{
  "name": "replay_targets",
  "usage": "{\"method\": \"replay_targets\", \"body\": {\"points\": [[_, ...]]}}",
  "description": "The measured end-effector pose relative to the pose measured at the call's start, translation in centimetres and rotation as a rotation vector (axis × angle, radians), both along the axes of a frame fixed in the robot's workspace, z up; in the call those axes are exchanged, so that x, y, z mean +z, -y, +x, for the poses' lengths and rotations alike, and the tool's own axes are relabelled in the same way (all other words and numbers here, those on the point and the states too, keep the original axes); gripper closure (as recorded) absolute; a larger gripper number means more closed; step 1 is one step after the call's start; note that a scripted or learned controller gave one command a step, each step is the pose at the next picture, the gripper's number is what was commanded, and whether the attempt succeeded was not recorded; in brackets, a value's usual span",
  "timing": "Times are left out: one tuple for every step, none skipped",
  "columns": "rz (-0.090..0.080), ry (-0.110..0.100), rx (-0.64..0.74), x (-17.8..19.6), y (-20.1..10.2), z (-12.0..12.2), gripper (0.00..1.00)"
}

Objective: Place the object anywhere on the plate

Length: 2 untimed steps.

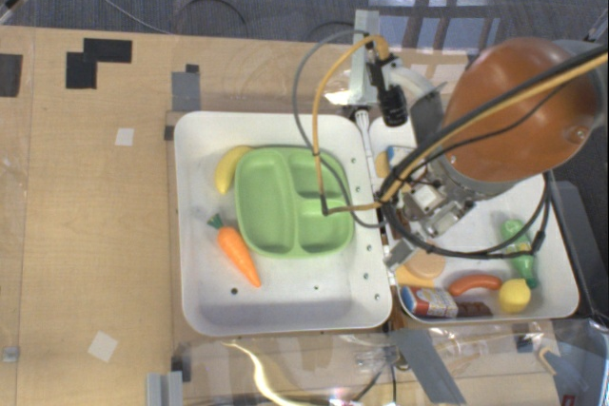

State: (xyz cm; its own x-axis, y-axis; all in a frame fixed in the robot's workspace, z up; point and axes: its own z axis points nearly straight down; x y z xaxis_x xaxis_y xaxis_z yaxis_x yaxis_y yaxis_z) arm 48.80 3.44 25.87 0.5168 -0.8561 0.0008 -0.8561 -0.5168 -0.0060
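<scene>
A fixed overhead camera looks down at a slant on two shallow white bins set side by side on a wooden bench. In the left bin (pixel 285 309) lies a green divided plate (pixel 285 204), the target of the task; nothing rests on it yet. A yellow banana (pixel 226 168) touches the plate's upper left edge, and an orange carrot (pixel 238 257) lies just beside its lower left corner. The grey arm with its orange band (pixel 519 124) reaches in from the right and hangs over the right bin (pixel 561 290), probably there to pick an object. The gripper (pixel 404 247) sits low near the wall between the bins, and whether its fingers are apart or together cannot be told, since cables and the wrist cover them. Just below it lie a round orange-topped item (pixel 423 273), a red sausage (pixel 474 284), a yellow lemon (pixel 515 296) and a green piece (pixel 514 231). Which one is the intended object is unclear, and the arm hides much of that bin.
</scene>
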Motion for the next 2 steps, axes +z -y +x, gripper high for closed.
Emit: {"method": "replay_targets", "body": {"points": [[0.000, 0.000, 0.000, 0.00, 0.00, 0.00, 0.00], [0.000, 0.000, 0.000, 0.00, 0.00, 0.00, 0.00]]}}
